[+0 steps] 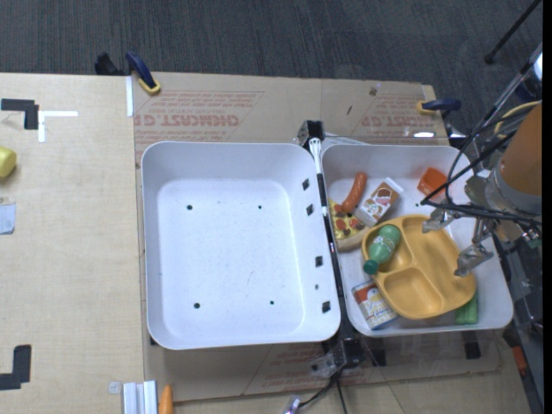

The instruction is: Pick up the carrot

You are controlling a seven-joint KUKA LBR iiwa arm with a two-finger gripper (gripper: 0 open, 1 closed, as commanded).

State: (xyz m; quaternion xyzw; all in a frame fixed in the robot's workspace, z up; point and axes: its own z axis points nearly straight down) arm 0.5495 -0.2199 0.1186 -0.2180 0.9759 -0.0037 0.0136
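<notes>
Camera view: my gripper [459, 241] hangs over the right bin [405, 152], fingers spread wide, holding nothing, above the yellow tray [427, 285]. Carrot [353, 193] lies near the bin's top-left, beside the pizza slice [347, 225].

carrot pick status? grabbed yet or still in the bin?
Done: the arm has reached in over the right bin, with the gripper above the yellow divided tray. In hand: nothing seen between the fingers. Left: the whole pick. The carrot, the orange piece near the bin's back edge, lies untouched, apart from the gripper. The green bottle sits on the tray.
</notes>
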